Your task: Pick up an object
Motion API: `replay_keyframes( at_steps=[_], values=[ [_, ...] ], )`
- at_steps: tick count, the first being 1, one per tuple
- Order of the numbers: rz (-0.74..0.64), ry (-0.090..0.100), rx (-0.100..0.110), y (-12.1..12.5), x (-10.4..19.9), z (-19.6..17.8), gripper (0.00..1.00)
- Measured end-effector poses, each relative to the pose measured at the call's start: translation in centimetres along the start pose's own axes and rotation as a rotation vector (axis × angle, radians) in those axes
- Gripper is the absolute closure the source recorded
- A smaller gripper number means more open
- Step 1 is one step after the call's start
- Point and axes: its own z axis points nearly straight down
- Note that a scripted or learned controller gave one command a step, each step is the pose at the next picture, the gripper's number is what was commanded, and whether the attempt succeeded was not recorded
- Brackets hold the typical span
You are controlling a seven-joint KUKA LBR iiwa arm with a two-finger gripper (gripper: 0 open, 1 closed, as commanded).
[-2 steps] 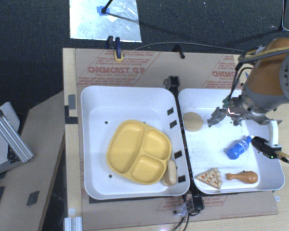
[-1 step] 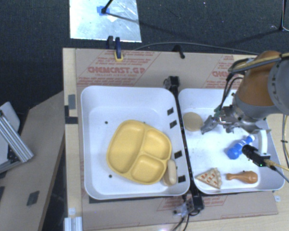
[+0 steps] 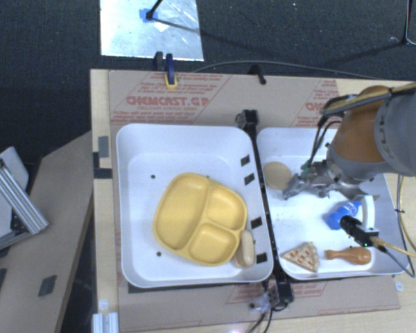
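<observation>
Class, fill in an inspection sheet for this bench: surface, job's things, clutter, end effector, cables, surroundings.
Surface: two white bins, left bin and right bin, on a printed board.
Job's things: left bin holds a yellow divided tray with a pale bread-like piece beside it; right bin holds a tan round piece, blue object, pizza slice and drumstick.
Clutter: nothing seen.
End effector: low in the right bin near the tan round piece; finger state unclear.
Cables: black cable across the board's top.
Surroundings: dark floor, shiny square sheet.
</observation>
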Motion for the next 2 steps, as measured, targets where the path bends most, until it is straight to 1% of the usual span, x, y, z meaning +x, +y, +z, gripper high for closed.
replay_keyframes(
  at_steps=[1, 2],
  values=[
    [-0.001, -0.001, -0.004, 0.1, 0.0, -1.2, 1.00],
    [-0.002, -0.002, -0.007, 0.0, -0.1, -7.7, 1.00]
  ],
)
